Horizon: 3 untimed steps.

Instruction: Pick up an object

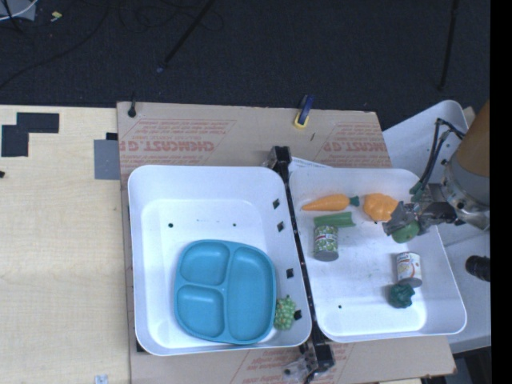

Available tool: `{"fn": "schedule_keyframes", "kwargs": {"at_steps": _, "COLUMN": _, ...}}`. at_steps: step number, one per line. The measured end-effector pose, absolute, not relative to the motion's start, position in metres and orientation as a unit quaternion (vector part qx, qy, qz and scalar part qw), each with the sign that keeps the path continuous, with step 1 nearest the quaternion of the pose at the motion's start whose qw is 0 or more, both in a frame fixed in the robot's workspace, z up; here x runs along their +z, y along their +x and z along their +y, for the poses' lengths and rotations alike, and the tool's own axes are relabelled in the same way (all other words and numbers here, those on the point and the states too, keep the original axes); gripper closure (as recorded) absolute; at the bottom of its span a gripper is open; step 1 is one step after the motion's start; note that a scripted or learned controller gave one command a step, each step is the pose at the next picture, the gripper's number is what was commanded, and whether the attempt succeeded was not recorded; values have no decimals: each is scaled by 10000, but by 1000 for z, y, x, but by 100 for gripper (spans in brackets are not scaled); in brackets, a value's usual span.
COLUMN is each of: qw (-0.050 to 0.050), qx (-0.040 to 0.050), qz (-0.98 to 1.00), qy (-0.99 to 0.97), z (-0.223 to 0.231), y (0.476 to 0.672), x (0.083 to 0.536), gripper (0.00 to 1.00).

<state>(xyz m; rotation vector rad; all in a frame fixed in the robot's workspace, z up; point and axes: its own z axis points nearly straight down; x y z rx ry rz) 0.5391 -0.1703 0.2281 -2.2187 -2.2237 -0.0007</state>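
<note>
A light wooden desk (56, 238) is seen from above, with a sheet of brown cardboard (240, 134) laid over its middle. Two shallow white bins are set side by side on the cardboard, their inner rims touching.

The left bin (152, 190) is occupied by a blue divided plate (224, 290) in its lower half, and a small bunch of green grapes (284, 314) is tucked against the plate's right edge, in the bin's lower right corner.

The right bin (448, 310) is reached by the grey arm (472, 190) from the right. The gripper (402, 224) is lowered at the bin's upper right, and a small green object (406, 232) is seen at its tip; whether the gripper is clamped on it cannot be told.

An orange fruit (379, 206) lies just left of the gripper. A carrot (326, 203) lies further left, with a green can (326, 241) below it. A white can (408, 267) stands below the gripper, and a dark green lump (402, 295) lies just beneath that can.
</note>
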Motion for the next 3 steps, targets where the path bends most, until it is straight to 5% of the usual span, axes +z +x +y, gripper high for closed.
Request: {"fn": "schedule_keyframes", "kwargs": {"at_steps": 3, "qw": 23, "qx": 7, "qz": -7089, "qy": -7053, "z": -1, "y": 581, "x": 224, "gripper": 100}}
